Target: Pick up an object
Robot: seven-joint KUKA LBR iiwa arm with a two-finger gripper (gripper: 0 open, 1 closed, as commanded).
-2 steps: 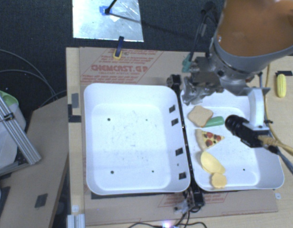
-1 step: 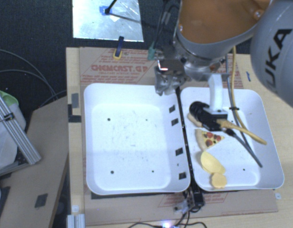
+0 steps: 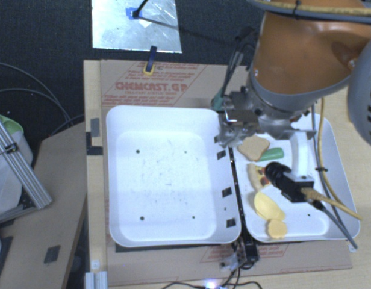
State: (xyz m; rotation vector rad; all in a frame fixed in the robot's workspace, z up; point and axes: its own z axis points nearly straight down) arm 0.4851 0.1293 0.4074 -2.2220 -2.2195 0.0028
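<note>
Camera view: gripper (image 3: pixel 232 130) sits over the upper-left corner of the right bin (image 3: pixel 307 220), right at the seam with the left bin (image 3: pixel 116 179); can't tell the claw state, the wrist blocks it. Pick candidates all lie in the right bin: tan slice (image 3: pixel 253 147) just beside the gripper, green piece (image 3: pixel 272 154) touching the slice, yellow lump (image 3: pixel 268 206) and small yellow lump (image 3: pixel 277 227) toward the near edge
</note>
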